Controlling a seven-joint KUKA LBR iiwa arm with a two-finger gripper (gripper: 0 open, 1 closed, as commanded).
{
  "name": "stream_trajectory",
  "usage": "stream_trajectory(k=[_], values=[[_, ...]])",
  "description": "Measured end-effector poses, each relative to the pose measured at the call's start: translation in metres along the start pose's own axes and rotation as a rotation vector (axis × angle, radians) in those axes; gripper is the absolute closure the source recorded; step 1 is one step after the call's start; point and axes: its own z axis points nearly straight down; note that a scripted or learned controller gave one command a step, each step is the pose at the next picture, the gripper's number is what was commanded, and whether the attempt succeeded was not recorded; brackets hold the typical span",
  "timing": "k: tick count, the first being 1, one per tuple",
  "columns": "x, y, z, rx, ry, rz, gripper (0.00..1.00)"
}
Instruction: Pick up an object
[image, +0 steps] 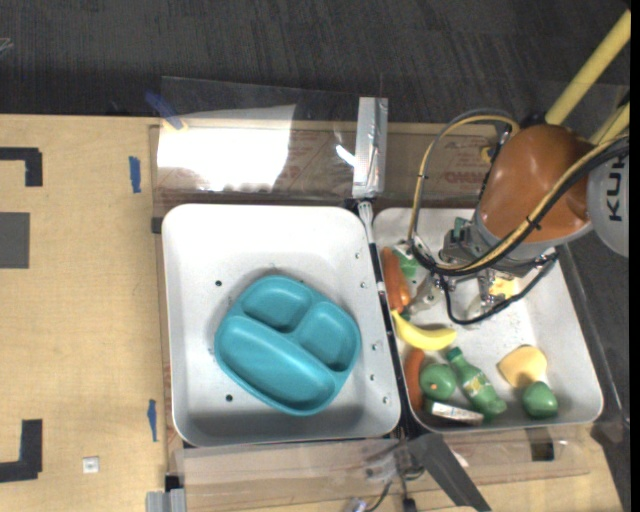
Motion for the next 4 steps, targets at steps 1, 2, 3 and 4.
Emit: stream_trajectory(k=[1,2,3,4], values=[[-0.004,-0.002,-0.014,0.009,-0.009,0.002,1.0],[-0.007,0.0,-0.139,0.002,0.0,-0.434,1.0],[0.029,-0.05,-0.222,0.002,0.001,-0.285,1.0],[0.04,-0.055,-0.133,-0.013,-0.002,-0.298,1.0]])
